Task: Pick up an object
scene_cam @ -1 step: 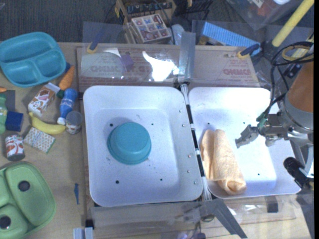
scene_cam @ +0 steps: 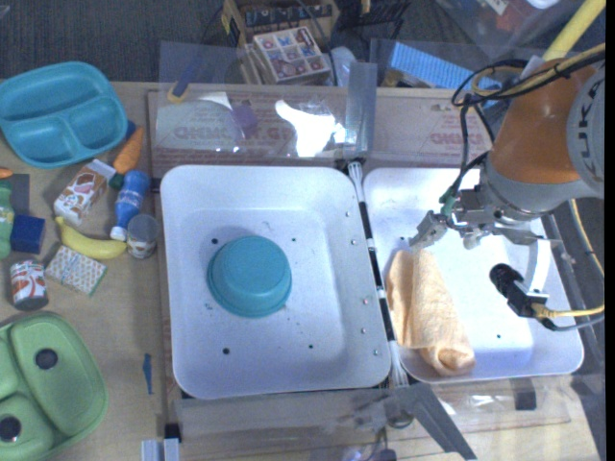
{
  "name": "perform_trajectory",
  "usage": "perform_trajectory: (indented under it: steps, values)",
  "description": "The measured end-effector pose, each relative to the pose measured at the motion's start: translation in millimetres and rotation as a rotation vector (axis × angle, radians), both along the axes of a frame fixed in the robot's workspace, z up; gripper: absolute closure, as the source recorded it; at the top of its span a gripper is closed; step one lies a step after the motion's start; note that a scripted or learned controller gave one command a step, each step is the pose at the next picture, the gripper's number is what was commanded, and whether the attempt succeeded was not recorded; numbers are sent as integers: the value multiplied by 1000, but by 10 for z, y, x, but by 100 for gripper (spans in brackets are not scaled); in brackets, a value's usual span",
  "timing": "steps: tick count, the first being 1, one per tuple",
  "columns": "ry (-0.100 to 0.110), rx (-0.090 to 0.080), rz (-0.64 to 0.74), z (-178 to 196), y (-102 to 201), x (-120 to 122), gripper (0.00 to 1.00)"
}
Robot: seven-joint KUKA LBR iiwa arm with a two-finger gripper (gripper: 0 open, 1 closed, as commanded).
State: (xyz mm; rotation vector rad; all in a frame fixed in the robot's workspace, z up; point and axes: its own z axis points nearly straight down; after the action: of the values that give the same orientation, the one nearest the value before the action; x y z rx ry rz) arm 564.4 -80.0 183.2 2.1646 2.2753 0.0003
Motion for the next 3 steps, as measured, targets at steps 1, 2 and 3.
perform_trajectory:
  steps: [1, 2, 3]
  values:
    - [-10, 2, -36, -944, -136, -94, 0]
    - [-10, 0, -123, -947, -134, 260, 0]
    - [0, 0, -65, -636, -208, 722, 0]
